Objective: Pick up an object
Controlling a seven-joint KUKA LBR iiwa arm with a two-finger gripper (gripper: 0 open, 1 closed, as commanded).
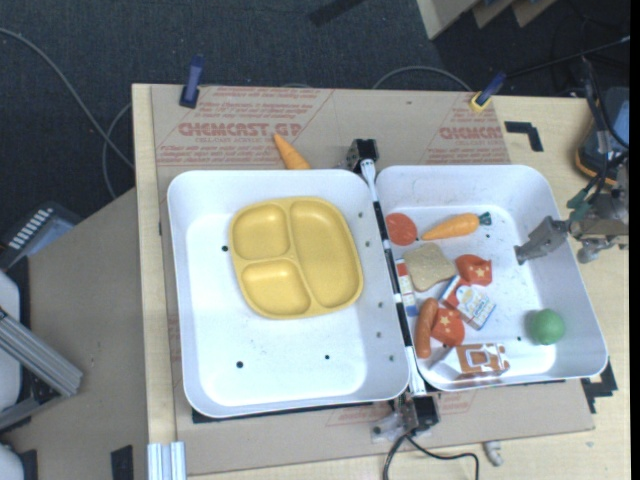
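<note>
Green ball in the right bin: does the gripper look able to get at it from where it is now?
Probably yes. The green ball lies alone near the right bin's right wall, with bare floor around it, and the gripper hangs just above it in the view.

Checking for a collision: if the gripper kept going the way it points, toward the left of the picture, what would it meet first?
Probably the red tomato piece; the gripper is above the right bin. Its height is unclear, so it might pass over.
</note>
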